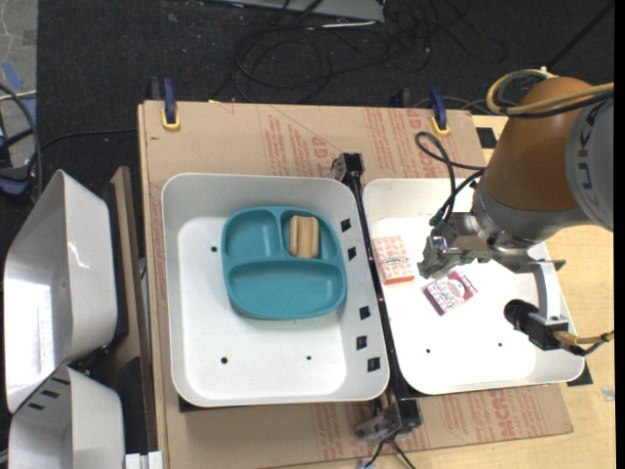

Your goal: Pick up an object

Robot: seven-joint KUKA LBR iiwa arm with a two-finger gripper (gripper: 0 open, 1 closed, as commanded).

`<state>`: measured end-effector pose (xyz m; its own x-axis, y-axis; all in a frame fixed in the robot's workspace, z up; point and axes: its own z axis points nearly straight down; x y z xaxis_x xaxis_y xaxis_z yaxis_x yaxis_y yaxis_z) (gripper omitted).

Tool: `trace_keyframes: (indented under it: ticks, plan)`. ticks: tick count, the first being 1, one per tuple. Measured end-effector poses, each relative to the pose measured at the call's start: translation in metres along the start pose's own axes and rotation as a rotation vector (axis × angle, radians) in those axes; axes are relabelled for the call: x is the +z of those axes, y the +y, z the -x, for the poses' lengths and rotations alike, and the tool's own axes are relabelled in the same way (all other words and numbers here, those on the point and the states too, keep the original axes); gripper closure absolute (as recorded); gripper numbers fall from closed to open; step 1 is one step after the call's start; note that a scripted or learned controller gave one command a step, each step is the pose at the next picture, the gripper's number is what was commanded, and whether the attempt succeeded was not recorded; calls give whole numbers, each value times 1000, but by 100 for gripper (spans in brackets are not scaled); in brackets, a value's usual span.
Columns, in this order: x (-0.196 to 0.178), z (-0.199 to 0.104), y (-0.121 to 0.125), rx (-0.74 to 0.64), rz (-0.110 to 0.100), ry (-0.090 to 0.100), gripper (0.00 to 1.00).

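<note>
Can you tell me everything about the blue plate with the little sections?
The blue plate is a teal tray with rounded corners that looks like smooth plastic. It has three sections: one long one at the front and two smaller ones at the back. It lies flat in the left white bin, a little tilted against the bin's edges. A tan wooden block rests in its back right section. The other sections hold nothing.

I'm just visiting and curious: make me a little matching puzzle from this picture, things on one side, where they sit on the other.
Things:
1. teal tray
2. wooden block
3. red-and-white packet
4. purple packet

Places:
A. right bin, close beside the divider between the bins
B. floor of the left bin
C. right bin, just below the robot's hand
D. upper right compartment of the tray

Pairs: 1-B, 2-D, 3-A, 4-C
</note>
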<state>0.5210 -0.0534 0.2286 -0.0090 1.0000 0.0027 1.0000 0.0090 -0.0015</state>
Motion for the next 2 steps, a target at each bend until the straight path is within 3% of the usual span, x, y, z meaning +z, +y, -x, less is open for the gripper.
trace_keyframes:
  ticks: [2]
  plan:
    - [-15,-103,2,0,1,-1,100]
